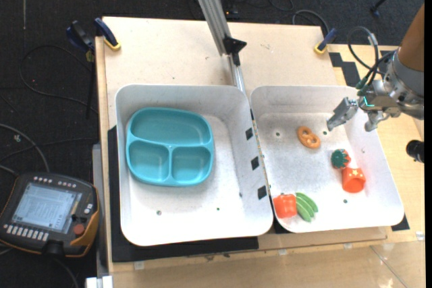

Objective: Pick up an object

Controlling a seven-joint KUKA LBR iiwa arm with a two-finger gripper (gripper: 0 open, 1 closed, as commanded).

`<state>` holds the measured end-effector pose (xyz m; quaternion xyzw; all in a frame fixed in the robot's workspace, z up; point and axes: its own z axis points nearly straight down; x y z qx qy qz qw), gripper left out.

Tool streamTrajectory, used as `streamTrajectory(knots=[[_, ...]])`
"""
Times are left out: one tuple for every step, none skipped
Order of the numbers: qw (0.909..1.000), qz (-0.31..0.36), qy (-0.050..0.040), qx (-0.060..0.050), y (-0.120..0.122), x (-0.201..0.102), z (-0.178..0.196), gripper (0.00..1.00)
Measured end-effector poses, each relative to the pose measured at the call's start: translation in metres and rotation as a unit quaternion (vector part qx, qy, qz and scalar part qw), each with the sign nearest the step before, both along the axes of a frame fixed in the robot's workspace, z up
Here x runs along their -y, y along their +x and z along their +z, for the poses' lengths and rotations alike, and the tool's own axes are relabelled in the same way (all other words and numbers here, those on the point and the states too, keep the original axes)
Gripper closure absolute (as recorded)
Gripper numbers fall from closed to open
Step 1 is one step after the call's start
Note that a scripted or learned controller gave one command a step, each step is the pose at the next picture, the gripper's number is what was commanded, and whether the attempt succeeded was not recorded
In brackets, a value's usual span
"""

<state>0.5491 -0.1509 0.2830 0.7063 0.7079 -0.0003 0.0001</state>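
Gripper (358,116) is seen parted and holding nothing, near the right bin's (283,101) far edge. The pretzel (309,137), lying just beside it, is judged the easiest target; fingers should be centred astride it before closing.

Robotics lab: teach pendant (46,212), floor cables (40,57) (clamped bench (175,54)).

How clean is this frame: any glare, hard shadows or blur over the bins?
Camera view: lighting is even and soft, with no glare on the right bin or the teal tray; shadows are faint; the pretzel and the other toys read sharp, while the tool looks slightly soft at the fingers; floor around the bench is dark.
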Motion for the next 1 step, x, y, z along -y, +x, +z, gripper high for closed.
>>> streamTrajectory(knots=[[1.0000,-0.002,0.0012,-0.004,-0.0190,0.0137,-0.1861,0.00]])
